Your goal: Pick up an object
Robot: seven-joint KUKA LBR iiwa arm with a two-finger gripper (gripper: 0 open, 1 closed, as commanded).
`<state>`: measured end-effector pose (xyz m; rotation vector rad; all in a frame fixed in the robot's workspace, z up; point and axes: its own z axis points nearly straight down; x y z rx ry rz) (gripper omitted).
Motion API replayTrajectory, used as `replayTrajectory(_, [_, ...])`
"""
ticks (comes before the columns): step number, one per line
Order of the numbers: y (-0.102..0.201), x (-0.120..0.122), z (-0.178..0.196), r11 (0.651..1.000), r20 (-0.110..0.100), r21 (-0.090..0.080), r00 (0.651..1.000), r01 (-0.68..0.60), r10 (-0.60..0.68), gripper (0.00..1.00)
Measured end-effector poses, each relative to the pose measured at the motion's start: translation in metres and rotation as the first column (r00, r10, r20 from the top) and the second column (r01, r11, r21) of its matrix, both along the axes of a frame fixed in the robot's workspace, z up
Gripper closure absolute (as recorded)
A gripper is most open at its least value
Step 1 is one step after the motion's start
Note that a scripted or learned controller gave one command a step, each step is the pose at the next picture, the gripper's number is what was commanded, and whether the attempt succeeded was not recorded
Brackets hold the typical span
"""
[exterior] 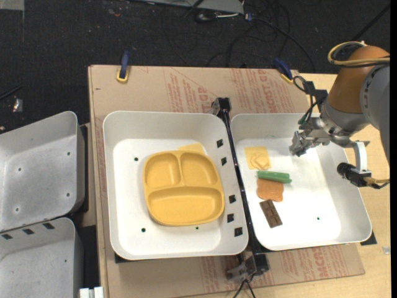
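The right bin [322, 228] holds a pale yellow flat piece [257, 158], a green stick [273, 176], an orange piece [270, 191] and a dark brown bar [271, 213], all in its left half. My gripper [300, 146] hangs over the upper middle of this bin, right of the yellow piece and apart from every object. Nothing shows between its fingertips.
A yellow divided tray [183, 188] lies in the left bin [124, 166], with a pale yellow sheet [193, 148] poking out behind it. A black divider [232, 166] runs between the bins. Metal panels [37, 166] stand at the left. Clamps sit on the bench's far edge.
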<state>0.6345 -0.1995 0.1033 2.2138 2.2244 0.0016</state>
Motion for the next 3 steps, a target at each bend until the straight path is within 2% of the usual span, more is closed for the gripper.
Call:
replayTrajectory(2, [0.007, -0.007, 0.115, 1.000, 0.003, 0.000, 1.000, 0.002, -0.002, 1.00])
replayTrajectory(3, [0.007, -0.006, 0.108, 1.000, -0.002, 0.000, 1.000, 0.002, -0.002, 1.00])
